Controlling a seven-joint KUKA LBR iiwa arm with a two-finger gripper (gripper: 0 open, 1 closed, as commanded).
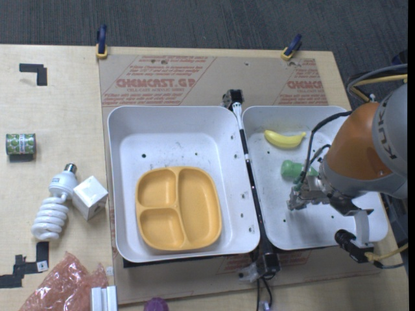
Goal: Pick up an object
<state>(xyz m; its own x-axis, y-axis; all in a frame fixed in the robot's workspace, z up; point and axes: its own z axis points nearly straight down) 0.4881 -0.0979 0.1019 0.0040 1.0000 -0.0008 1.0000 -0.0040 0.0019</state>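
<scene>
A: The end effector [299, 198] is down inside the right bin [272, 232], low over the white floor, with the grey arm [363, 154] and its orange band bulking over it. Whether it's open or closed, I honestly cannot tell; the wrist hides too much.

B: So which step is this?

A: Looks to me like the reach, the final lowering before a grab. Nothing visibly held.

B: And the candidates?

A: Take the right bin as the landmark. A green object [291, 169] lies in its middle, just beyond the end effector, toward the bin's far wall, very near and maybe touching; too close to call. A banana [284, 138] sits near the bin's far wall, farther off.

B: The other bin?

A: The left bin [123, 173], beside the right bin, carries a yellow divided plate [178, 207]. Out on the counter [52, 109], well apart from the right bin, a light bulb [53, 206], a white cube [90, 196] and a small green can [21, 145].

B: Next move?

A: My guess: shift slightly toward the green object, centre over it, then close and lift straight up. Missing off-centre is the risk.
</scene>
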